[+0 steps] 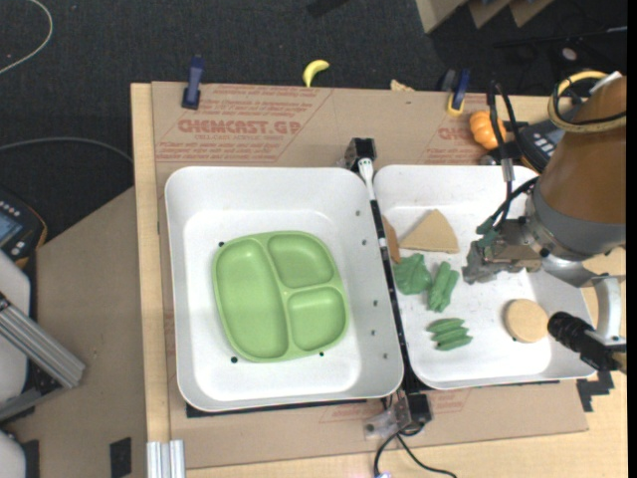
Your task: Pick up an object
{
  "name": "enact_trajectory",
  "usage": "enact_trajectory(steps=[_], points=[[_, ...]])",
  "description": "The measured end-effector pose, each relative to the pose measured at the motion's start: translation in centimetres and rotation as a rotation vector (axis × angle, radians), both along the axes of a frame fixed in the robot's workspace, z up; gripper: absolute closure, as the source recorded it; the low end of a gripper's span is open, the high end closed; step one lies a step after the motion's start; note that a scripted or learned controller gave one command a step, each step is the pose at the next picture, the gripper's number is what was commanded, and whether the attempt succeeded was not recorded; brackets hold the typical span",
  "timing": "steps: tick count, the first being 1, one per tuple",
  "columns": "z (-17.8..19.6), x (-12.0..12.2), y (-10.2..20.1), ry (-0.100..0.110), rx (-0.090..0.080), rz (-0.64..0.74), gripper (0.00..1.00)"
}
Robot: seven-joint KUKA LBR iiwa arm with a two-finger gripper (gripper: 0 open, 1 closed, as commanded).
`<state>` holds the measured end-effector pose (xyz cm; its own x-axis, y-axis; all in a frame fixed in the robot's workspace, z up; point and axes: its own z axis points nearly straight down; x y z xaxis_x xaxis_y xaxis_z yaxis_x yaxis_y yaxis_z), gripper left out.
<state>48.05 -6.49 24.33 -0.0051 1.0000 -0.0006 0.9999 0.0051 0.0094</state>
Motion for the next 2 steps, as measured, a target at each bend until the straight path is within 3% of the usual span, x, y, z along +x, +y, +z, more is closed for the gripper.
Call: enact_trajectory(steps=[1, 2], points=[[4.2, -0.1, 7.7, 0.004, 0.002, 0.001, 1.00], [13.1, 0.0, 4.9, -0.003, 0.000, -0.006, 1.00]])
